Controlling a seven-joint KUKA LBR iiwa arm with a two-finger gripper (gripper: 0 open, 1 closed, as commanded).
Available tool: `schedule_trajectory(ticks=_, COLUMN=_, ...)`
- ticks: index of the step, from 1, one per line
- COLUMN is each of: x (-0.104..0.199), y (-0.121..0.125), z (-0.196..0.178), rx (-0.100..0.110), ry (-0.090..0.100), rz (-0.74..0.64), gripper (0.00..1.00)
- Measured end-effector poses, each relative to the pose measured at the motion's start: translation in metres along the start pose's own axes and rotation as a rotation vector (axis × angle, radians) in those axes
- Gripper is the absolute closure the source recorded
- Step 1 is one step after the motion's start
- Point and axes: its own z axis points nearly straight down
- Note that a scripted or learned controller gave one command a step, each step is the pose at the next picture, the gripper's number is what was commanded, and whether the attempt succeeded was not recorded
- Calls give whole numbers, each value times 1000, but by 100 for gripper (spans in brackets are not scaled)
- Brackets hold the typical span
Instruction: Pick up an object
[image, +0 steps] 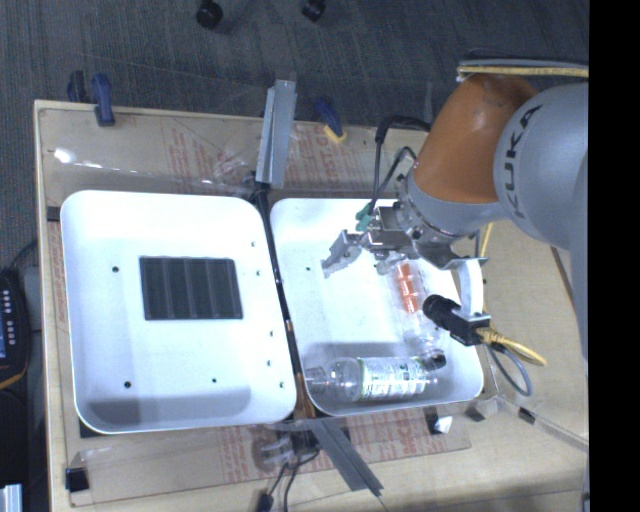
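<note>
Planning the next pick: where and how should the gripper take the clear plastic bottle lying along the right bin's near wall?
Grip the clear plastic bottle around its labelled mid-body, coming straight down from above. It lies on its side close along the right bin's near wall, so probably a side approach is blocked; closing across its round width, clear of the narrow cap end, looks most secure.

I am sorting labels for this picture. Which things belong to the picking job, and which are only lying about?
For the job:
- hand, above the right bin
- clear plastic bottle, lying in that bin
- smaller clear bottle with orange inside

Lying about:
- left bin
- dark ribbed panel in the left bin
- blue clamps
</note>
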Motion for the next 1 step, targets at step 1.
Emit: schedule_trajectory(ticks=1, x=-42, y=-8, z=-23, rx=-4, ry=-1, rz=11, gripper=0)
